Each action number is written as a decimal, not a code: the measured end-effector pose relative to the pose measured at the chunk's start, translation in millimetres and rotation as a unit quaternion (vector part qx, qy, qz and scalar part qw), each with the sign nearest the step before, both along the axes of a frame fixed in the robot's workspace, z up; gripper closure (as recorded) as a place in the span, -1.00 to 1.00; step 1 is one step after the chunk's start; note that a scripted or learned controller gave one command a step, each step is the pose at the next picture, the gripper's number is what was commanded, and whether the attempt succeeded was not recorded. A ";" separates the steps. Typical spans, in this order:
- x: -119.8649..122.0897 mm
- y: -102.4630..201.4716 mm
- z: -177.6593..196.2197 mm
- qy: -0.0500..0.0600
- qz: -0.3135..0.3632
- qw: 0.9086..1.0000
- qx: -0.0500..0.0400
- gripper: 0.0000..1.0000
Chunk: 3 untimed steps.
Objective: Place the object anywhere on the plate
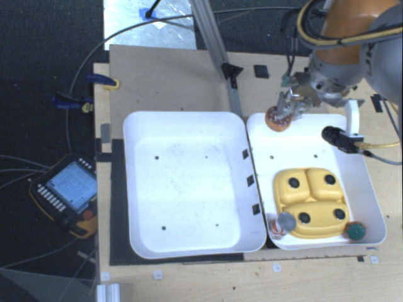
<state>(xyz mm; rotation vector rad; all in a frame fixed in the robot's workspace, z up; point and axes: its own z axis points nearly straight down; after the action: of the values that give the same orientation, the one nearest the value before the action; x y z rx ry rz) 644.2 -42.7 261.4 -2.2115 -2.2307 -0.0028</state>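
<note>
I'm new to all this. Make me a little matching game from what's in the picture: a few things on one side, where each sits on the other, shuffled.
Things:
1. yellow plate
2. green ball
3. brown object
4. claw

Places:
A. near right corner of the right bin
B. far left rim of the right bin
C. just above the brown object
D. near half of the right bin, with four compartments

Pairs: 1-D, 2-A, 3-B, 4-C

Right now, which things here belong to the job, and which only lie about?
Job: gripper; brown object at its tip, at the far rim of the right bin; yellow plate.

Lying about: grey piece; green ball; left bin; pendant.
</note>
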 end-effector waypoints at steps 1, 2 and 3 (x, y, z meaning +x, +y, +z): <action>-24.5 52.0 3.1 0.000 0.001 1.000 0.000 1.00; -45.5 104.9 3.0 0.001 0.001 1.000 0.000 1.00; -61.9 158.4 -10.2 0.001 0.001 1.000 0.000 1.00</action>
<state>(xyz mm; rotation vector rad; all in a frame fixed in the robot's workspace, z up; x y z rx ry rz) 582.2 115.7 251.2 -2.2087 -2.2311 -0.0014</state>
